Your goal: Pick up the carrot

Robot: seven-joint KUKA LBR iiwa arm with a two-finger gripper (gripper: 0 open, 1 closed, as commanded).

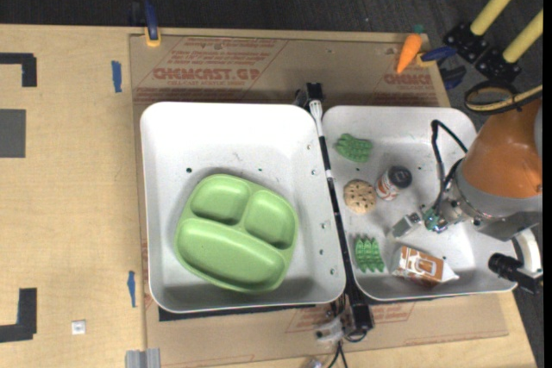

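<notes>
Small orange plastic carrot (pixel 409 53) lies outside the bins on the brown surface (pixel 69 211), behind the right white bin (pixel 457 127); long axis steep, green top up-right, tip down-left. Claw (pixel 412 223) state: cannot tell, low over right bin among cookie (pixel 359 196), small carton (pixel 420 265).

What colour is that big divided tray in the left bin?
Light green tray, clearest in the camera view.
</notes>
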